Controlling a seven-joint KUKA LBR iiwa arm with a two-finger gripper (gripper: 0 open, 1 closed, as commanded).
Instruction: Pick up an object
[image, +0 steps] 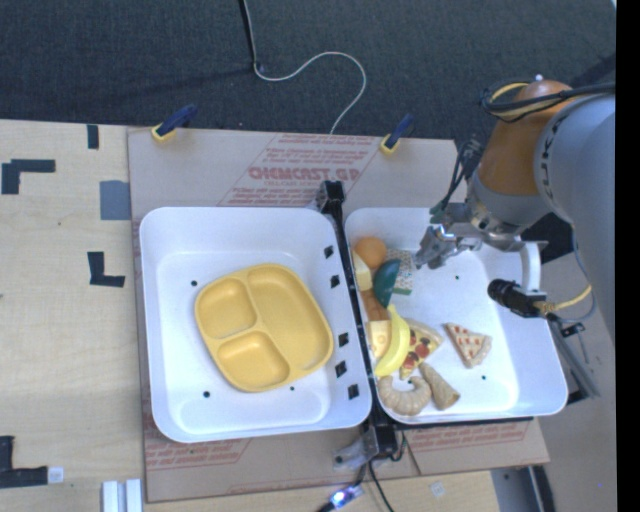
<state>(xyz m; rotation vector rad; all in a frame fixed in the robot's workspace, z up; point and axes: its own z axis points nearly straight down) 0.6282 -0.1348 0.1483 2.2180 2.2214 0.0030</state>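
Note:
The right bin (520, 385) holds several toy foods along its left side: an orange ball (370, 250), a dark green piece (386, 281), a yellow banana (397, 340), a pizza slice (424, 346), a bagel-like ring (404, 398) and a brown cone (438, 386). A second pizza slice (468, 344) lies apart towards the middle. My gripper (432, 248) hangs over the bin's upper middle, just right of the green piece and the orange ball. Nothing shows between its fingers.
The left bin (170, 400) holds a yellow three-compartment tray (263, 326). A black divider (345, 290) runs between the bins. My arm's orange band (515, 150) and grey body fill the upper right. Cardboard lies under both bins.

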